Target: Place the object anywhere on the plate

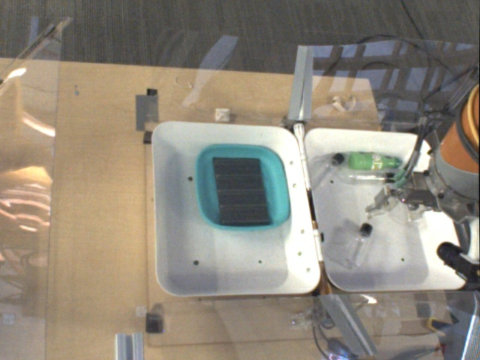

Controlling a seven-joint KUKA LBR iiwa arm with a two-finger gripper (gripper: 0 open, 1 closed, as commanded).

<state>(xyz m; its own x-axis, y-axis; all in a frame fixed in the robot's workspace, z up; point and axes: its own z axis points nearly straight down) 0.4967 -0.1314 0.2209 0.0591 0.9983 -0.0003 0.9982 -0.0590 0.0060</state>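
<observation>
Right bin (420, 272): green bottle (373, 160), clear vial (359, 243), hand (395, 199) between, grip state indiscernible; risk: round items roll away, never reaching teal plate (280, 193).

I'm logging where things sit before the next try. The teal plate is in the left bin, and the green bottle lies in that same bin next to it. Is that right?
Not quite. The teal plate is in the left bin, but the green bottle lies in the right bin, near its far edge, as the camera view shows.
</observation>
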